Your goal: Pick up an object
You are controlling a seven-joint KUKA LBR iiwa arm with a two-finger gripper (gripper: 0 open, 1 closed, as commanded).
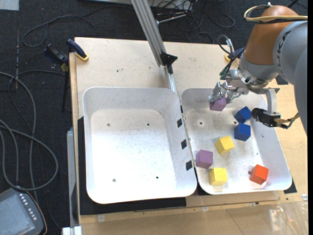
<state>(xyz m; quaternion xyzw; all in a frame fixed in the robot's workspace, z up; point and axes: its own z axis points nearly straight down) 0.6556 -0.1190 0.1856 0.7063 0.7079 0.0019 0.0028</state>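
Reaching in from the right, the grey arm point(283, 43) with its orange band hangs over the far end of the right bin point(281, 153), and its gripper point(221, 97) is closed around a small purple cube point(217, 104), which sits between the finger ends and appears lifted above the bin's floor near the far left corner. Below it, in the same bin, lie the other blocks: two blue cubes point(242, 114) point(242, 131) close together toward the right wall, one just behind the other; a yellow cube point(225, 144) near the middle; a second purple cube point(204, 158) by the left wall; another yellow cube point(218, 176) at the near edge; and an orange-red cube point(258, 174) in the near right corner. All of these rest apart from one another except the two blue ones, which look nearly touching. A black cable fitting point(266, 117) hangs from the wrist just beside the blue cubes. The left bin point(93, 131) stands alongside, its wall meeting the right bin's along the middle of the bench point(122, 62). A slanted metal rail point(149, 26) crosses the far side of the bench and ends at a black bracket just behind the seam between the bins. A clamp with a blue and yellow handle point(76, 49) grips the bench's far left corner
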